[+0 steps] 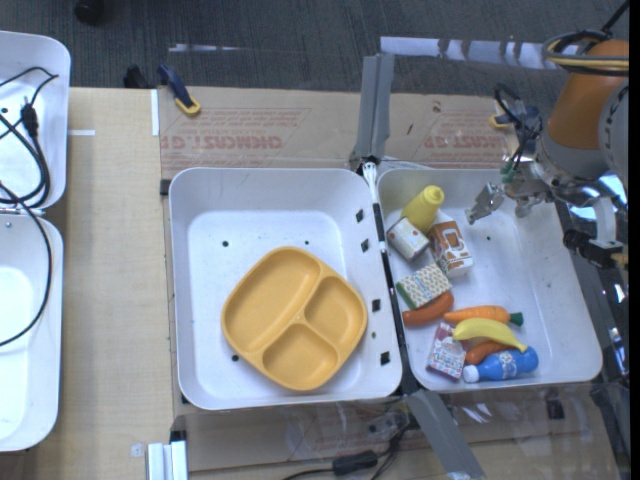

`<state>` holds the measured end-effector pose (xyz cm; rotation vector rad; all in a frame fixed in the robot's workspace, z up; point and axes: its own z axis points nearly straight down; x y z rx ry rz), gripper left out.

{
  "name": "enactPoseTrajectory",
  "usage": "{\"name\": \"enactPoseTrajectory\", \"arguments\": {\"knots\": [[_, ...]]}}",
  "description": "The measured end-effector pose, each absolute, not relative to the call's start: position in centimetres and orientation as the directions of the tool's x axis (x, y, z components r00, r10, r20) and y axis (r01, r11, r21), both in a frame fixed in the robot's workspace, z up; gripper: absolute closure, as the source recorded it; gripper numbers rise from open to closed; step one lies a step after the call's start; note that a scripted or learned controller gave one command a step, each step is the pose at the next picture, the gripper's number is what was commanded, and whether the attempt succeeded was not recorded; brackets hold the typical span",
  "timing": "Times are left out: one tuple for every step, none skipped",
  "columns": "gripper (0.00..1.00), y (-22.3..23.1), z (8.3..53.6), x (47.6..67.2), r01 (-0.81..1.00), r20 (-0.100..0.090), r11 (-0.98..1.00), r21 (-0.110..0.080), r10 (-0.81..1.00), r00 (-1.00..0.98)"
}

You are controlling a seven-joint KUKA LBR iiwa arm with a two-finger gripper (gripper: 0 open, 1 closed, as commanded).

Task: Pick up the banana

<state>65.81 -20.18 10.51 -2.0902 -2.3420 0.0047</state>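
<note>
The yellow banana (489,332) lies in the right bin (545,268) near its front, resting across an orange carrot (482,315) and just above a blue bottle (507,365). My gripper (492,202) hangs over the back of the same bin, well behind the banana and to the right of a yellow mustard bottle (425,206). Nothing is visibly held in it. The grey arm with its orange band (583,108) comes in from the upper right.
Around the banana lie a red packet (445,351), a reddish carrot (428,311), a green box (424,285), an orange-white carton (452,246) and a small white can (407,238). The left bin (200,218) holds a yellow divided plate (293,317).
</note>
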Motion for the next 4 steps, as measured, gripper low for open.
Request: {"name": "enactPoseTrajectory", "arguments": {"knots": [[0.00, -16.4, 9.1, 65.9, 1.000, 0.000, 0.006, -0.002, 1.000, -0.006], [0.00, -12.9, 9.1, 65.8, 0.969, -0.001, -0.245, -0.004, 0.970, 0.245], [0.00, -9.6, 9.0, 65.8, 0.879, -0.003, -0.477, -0.005, 0.879, 0.477], [1.00, -9.6, 9.7, 65.8, 0.880, -0.006, -0.475, -0.007, 0.880, 0.475]]}}
